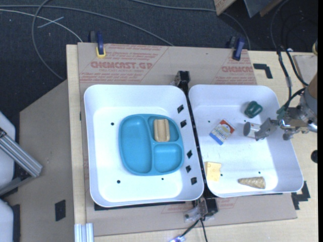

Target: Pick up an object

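Two white bins share the bench. Low over the right bin's far-right side, the gripper hangs with jaws spread around nothing, probably lining up on the green object just beyond, near the far edge.

1. The scene is brightly and evenly lit from above; the two white bins read almost pure white, close to overexposed.
2. Shadows are soft and short: a faint grey one lies under the blue tray, and a small one beside the gripper.
3. The dark floor at the top left stays dim and shows little detail.
4. Focus is moderate throughout; small things look soft, and printed lettering on the cardboard is only partly legible.
5. Straight edges stay fairly straight towards the frame borders.
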Controlling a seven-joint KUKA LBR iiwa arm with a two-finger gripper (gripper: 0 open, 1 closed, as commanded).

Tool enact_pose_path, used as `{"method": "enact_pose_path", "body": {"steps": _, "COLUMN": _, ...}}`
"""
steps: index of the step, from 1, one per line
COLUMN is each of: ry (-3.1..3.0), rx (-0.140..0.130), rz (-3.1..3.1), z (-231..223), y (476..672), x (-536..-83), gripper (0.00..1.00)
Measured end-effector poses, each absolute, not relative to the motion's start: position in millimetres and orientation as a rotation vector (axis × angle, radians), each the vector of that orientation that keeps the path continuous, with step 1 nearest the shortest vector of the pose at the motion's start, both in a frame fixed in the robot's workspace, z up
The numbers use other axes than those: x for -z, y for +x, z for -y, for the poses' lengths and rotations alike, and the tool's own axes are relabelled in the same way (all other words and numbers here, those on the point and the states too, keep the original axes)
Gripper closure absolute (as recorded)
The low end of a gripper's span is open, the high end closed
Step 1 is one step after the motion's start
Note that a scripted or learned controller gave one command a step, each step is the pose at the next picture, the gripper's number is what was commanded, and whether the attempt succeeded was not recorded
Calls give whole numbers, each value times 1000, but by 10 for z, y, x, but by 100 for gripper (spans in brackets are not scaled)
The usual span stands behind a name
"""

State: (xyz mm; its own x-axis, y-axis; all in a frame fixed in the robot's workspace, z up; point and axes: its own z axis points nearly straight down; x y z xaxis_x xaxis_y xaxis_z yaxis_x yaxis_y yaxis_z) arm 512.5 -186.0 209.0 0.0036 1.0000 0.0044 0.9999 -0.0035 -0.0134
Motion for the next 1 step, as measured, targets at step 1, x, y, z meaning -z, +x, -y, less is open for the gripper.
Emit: {"method": "enact_pose_path", "body": {"steps": 1, "ry": -2220, "rx": 0, "rz": 2221, "z": 1857, "y": 5154, "x": -2151, "gripper": 0}}
